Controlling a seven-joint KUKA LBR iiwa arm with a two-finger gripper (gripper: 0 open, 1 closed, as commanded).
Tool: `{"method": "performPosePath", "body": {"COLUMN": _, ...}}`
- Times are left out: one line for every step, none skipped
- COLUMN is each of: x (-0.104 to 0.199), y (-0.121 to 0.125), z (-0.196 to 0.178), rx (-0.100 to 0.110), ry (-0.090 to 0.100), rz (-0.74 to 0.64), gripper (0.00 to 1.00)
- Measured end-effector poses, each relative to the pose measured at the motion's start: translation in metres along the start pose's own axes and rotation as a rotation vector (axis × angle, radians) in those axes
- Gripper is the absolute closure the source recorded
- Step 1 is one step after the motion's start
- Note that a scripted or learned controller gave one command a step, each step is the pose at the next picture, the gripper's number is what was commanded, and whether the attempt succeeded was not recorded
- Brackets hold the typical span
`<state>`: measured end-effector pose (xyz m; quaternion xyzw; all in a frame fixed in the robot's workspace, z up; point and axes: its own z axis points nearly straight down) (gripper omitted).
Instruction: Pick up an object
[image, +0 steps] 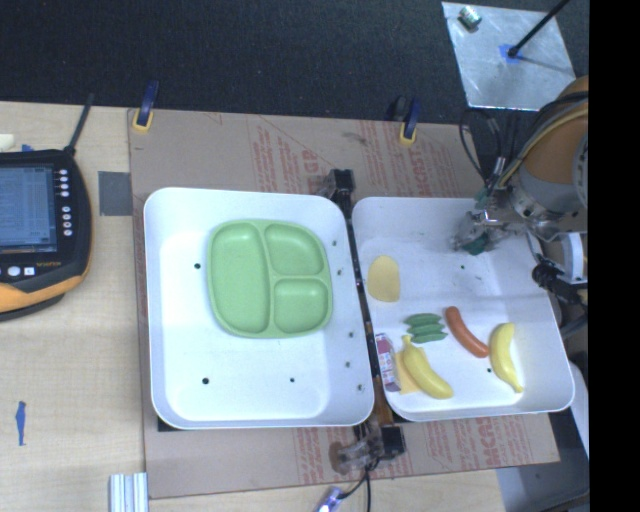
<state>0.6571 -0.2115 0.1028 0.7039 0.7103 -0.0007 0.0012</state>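
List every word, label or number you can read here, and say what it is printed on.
None can be read for certain.
Red print on the cardboard under the bins: rows of lettering, too blurred.
Screen of the pendant: lines of text, too small.
Pink packet in the right bin: a label, illegible.

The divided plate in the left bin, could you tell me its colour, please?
Pale green plate, seen clearly in the camera view.

It was a robotics lab: a control pendant (35, 225) lay on the bench (70, 370) beside cardboard (250, 150) held by clamps (146, 106).
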Motion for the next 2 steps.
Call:
{"method": "performPosePath", "body": {"x": 0.067, "y": 0.001, "z": -0.055, "rx": -0.002, "ry": 0.002, "rz": 0.004, "gripper": 1.00}}
{"method": "performPosePath", "body": {"x": 0.146, "y": 0.001, "z": -0.090, "rx": -0.001, "ry": 0.003, "rz": 0.004, "gripper": 1.00}}
